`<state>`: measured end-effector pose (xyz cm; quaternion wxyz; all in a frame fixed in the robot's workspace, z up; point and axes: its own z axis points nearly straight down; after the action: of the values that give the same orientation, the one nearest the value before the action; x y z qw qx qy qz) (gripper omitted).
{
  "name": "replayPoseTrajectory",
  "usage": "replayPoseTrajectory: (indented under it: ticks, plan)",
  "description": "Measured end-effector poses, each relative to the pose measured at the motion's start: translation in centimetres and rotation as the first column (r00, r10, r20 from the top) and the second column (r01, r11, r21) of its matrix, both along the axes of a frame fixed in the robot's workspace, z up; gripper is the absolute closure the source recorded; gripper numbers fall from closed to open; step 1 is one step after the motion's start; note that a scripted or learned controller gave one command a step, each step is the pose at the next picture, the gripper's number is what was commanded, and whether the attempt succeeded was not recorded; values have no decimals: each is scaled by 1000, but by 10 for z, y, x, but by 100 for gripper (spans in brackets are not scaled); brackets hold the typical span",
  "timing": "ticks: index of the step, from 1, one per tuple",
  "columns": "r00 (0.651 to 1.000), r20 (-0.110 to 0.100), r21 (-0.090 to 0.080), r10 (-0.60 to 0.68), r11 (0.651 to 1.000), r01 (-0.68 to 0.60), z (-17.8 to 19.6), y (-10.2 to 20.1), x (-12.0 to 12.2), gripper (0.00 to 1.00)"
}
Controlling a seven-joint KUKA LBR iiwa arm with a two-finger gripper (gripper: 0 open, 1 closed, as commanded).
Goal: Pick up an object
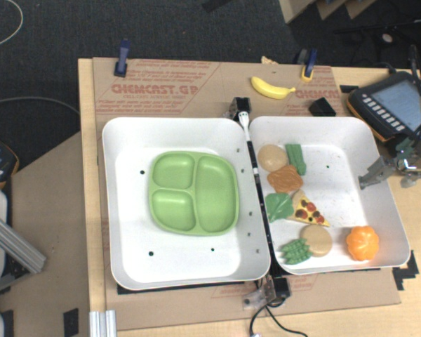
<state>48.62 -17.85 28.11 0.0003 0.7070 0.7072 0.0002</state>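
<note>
Camera view: the gripper (379, 172) hangs at the right edge of the right bin (351, 128), with nothing between its fingers; whether they are spread or pressed together I cannot tell, since the tool is small and seen at a slant. My reading is that the task is at its start, the approach step, with no object chosen or lifted yet.

The candidates all lie in the right bin. Nearest the gripper, and well apart from the others, sits an orange fruit (363, 243) at the near right corner, round and glossy. Along the bin's left side lie a tan bun (271, 157), a green pod (295, 159), a brown pastry (285, 180), a green leaf (279, 205), a pizza slice (310, 211), a beige cookie (316, 241) and a broccoli piece (293, 251), crowded and partly touching.

The next move likely calls for swinging left over one item and descending squarely; the isolated orange fruit looks the easiest target. The left bin (126, 188) holds a green divided plate (194, 192).
</note>
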Motion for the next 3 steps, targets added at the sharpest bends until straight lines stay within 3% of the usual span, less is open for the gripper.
replayPoseTrajectory:
  ticks: [1,2,3]
  plan:
    - [1000,-7,6,9,1000,-9,-37,93,-7,0]
    - [1000,1,0,0,1000,0,-25,87,-6,100]
    - [1000,9,3,12,1000,-12,52,185,-6,100]
